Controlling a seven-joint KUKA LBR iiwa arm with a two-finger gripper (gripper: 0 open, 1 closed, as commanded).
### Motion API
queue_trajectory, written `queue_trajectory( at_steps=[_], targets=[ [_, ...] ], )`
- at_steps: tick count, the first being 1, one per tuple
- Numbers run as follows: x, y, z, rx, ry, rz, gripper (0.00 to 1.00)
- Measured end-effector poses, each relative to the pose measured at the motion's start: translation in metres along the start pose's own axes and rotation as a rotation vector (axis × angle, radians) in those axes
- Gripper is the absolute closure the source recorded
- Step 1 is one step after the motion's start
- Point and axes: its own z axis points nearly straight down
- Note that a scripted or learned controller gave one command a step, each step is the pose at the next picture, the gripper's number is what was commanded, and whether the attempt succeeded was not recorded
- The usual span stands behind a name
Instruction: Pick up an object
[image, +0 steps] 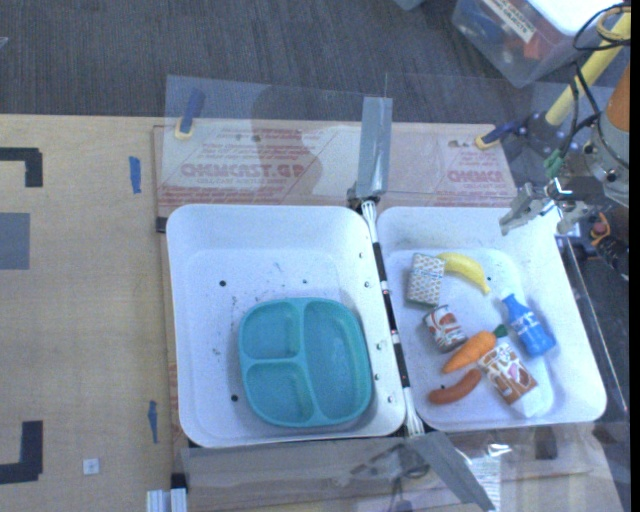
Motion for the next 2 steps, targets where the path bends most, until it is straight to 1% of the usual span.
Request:
queue_trajectory(
  at_steps=[1,2],
  targets=[
    [-0.06,-0.062,0.135,0.0,0.0,0.176,0.0],
    [-0.051,-0.055,0.188,-0.006,0.011,0.209,0.0]
  ],
)
